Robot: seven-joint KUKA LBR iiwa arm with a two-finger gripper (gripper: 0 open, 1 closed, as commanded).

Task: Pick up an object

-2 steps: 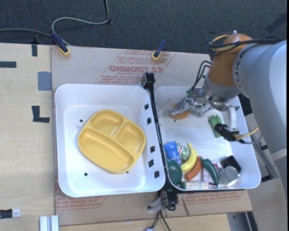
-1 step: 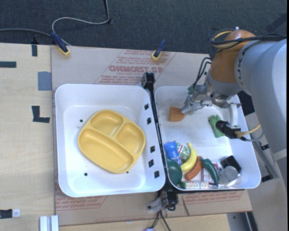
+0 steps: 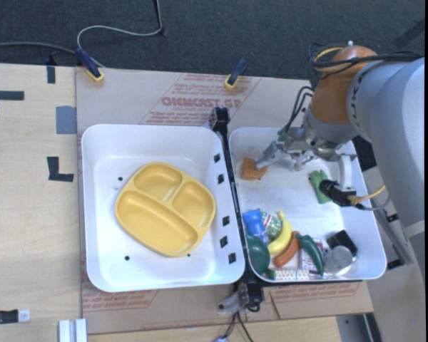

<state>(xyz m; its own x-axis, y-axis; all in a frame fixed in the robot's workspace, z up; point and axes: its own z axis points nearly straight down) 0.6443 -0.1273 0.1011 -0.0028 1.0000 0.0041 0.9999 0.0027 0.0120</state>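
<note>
I see a small orange-brown block (image 3: 251, 169) lying on the floor of the right bin (image 3: 364, 223), near its upper left corner. My gripper (image 3: 274, 152) sits just beside it to the right; whether it grips the block I cannot tell. A green piece (image 3: 318, 186) lies further right, toy food (image 3: 274, 239) crowds the near edge, and a yellow divided plate (image 3: 166, 207) rests in the left bin (image 3: 100, 191).

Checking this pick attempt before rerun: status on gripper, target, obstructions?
Gripper low in right bin, beside orange block; grip unconfirmed. Other toys heaped at bin's near edge, apart from it. Yellow plate in left bin.
</note>
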